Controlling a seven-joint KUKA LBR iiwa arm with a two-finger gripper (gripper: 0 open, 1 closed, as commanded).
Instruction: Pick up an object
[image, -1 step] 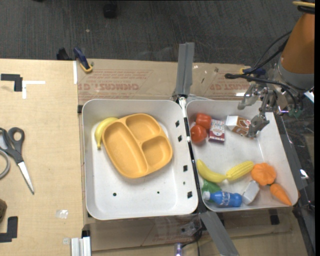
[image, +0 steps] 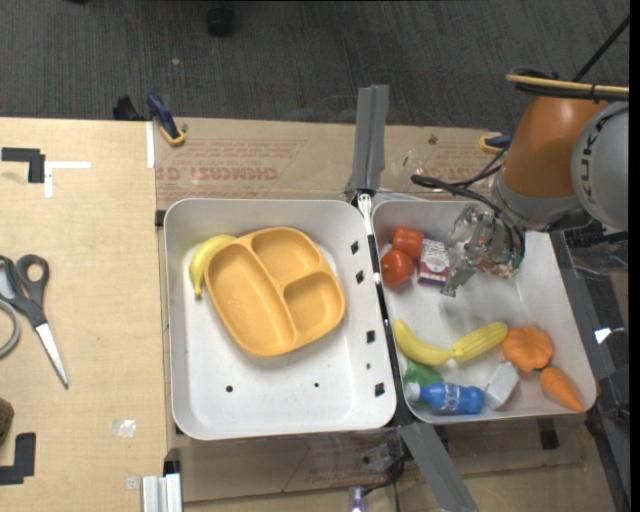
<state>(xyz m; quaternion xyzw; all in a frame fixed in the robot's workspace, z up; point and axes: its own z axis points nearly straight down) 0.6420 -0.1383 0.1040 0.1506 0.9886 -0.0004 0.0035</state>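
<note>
Camera view: pincer (image: 470, 262) at upper right, above the right bin (image: 560, 290), grip state unreadable; best drop straight onto the red-and-white packet (image: 434, 264), clear of the tomatoes (image: 400, 256).

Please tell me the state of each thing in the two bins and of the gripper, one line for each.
gripper: above right bin, holds nothing seen
orange plate: upright in left bin
banana: lying, partly under plate
tomatoes: touching each other
yellow banana: lying flat
corn: lying flat
blue bottle: on its side
carrot: lying flat
</note>
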